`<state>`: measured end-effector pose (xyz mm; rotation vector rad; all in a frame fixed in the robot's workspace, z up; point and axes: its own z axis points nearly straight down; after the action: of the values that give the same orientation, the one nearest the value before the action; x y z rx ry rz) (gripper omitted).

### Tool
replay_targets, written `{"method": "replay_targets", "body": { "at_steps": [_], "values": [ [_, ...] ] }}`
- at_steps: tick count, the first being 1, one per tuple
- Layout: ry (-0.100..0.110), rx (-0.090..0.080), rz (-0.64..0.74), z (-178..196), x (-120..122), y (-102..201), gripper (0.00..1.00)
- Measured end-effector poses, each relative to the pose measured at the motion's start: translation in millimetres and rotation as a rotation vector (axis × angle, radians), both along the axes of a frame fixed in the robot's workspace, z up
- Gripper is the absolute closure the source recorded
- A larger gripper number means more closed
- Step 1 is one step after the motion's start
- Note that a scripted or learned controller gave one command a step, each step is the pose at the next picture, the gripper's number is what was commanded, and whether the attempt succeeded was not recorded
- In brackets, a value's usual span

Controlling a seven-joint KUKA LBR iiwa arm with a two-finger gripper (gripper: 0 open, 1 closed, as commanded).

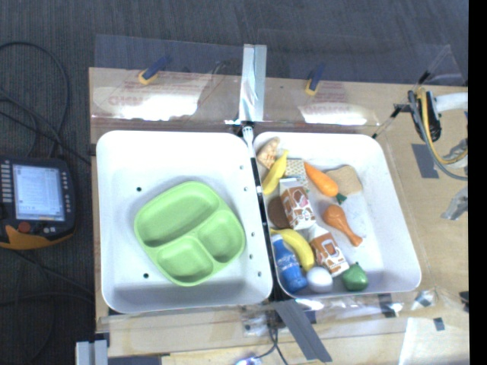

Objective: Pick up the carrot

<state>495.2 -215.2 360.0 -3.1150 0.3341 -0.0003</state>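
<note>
So far: by my judgement the task is not begun; the carrot lies in its bin with the other food.
Left bin (114, 226): it holds a green plate (190, 230) with three compartments, and no food on it.
Right bin (388, 204): it is crowded with toy food.
Carrot (321, 181): it lies in the upper middle of the right bin, slanted, between a milk carton (297, 204) on its left and a slice of bread (348, 178) on its right, close to both.
Look-alike: a chicken leg (342, 223) of similar orange colour lies just below the carrot, so the two could be confused.
Claw: I cannot tell whether it is apart or together.
Left to do: I think everything, namely the reach, the grasp on the carrot and the lift.
</note>
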Motion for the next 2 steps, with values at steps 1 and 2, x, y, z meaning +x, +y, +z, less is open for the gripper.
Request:
{"method": "replay_targets", "body": {
  "at_steps": [1, 2],
  "values": [
    [0.013, 0.005, 0.016, -169.6, 16.8, -4.2, 0.0],
    [-0.002, -0.006, 0.005, -269.2, 55.8, 46.2, 0.0]
  ]
}}
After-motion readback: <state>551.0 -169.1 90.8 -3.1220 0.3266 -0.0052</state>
